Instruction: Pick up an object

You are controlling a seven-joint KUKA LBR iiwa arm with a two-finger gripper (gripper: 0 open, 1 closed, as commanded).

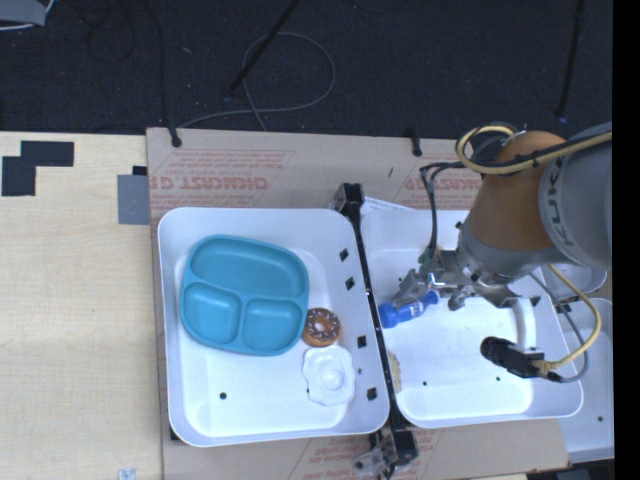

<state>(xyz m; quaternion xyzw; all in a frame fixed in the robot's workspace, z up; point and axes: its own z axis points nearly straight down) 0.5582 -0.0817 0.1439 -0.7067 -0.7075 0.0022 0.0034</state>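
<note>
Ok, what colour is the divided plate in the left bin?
Light blue, a turquoise shade; the divided plate shows clearly in the camera view.

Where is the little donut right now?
The donut sits in the left bin, touching the right edge of the blue divided plate, just above the white fried egg toy.

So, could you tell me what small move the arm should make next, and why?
Probably a short, straight lift. The gripper sits low in the right bin, right at the blue object by the divider. Whether it has a grasp is unclear, so raising slightly would reveal whether the object comes up with it.
</note>
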